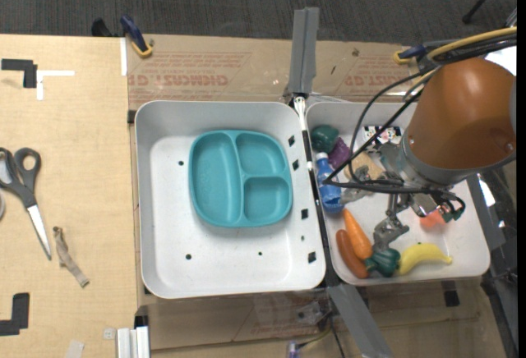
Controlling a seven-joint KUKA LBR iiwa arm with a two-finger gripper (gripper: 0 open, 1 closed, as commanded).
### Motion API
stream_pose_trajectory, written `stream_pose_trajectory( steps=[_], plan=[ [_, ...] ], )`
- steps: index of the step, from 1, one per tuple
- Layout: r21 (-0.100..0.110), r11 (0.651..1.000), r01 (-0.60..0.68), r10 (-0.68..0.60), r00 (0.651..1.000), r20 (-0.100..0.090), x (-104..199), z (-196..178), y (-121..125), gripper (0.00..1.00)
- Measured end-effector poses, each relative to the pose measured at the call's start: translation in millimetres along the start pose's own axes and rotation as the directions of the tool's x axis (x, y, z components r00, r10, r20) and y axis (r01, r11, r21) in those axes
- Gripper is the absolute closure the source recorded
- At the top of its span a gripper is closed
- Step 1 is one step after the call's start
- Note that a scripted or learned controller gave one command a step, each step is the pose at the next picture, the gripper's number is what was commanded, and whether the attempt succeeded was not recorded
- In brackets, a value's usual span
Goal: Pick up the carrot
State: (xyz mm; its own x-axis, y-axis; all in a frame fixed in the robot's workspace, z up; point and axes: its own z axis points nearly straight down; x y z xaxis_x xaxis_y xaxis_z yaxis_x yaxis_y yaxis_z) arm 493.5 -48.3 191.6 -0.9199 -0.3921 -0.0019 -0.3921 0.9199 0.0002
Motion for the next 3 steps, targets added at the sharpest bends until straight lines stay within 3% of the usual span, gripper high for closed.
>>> stream_pose_trajectory(
  steps=[1, 2, 3],
  plan=[
    [0.011, 0.998, 0.055, -0.056, 0.998, 0.018, 17, 82, -54, 0.0],
    [0.01, 0.998, 0.058, -0.058, 0.998, 0.018, 16, 74, -53, 1.0],
    [0.001, 0.965, -0.264, 0.264, 0.965, 0.003, -4, 0, 7, 1.0]
  ],
)
